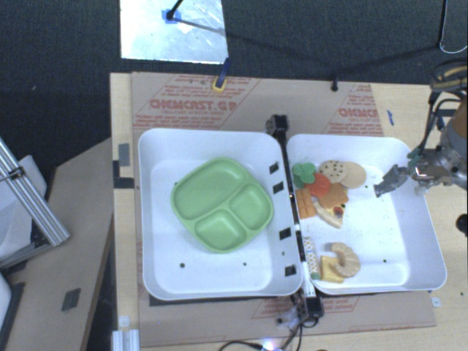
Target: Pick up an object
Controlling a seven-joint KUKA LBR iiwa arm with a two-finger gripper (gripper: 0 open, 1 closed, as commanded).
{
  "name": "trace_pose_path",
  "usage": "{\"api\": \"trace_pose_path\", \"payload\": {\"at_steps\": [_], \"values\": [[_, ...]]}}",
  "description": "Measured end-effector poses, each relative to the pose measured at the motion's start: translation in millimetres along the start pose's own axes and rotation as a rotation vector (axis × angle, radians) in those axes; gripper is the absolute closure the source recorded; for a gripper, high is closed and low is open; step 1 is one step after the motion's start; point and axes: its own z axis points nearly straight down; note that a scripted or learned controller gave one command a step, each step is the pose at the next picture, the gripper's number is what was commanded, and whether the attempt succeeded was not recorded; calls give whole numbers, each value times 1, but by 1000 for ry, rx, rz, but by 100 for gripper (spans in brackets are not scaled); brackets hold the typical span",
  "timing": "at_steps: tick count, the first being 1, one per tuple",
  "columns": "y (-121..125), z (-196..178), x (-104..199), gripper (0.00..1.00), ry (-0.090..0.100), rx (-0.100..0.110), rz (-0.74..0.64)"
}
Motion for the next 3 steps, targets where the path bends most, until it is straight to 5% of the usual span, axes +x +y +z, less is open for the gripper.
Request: {"api": "trace_pose_path", "payload": {"at_steps": [3], "values": [[7, 134, 3, 0, 2, 4, 3]]}}
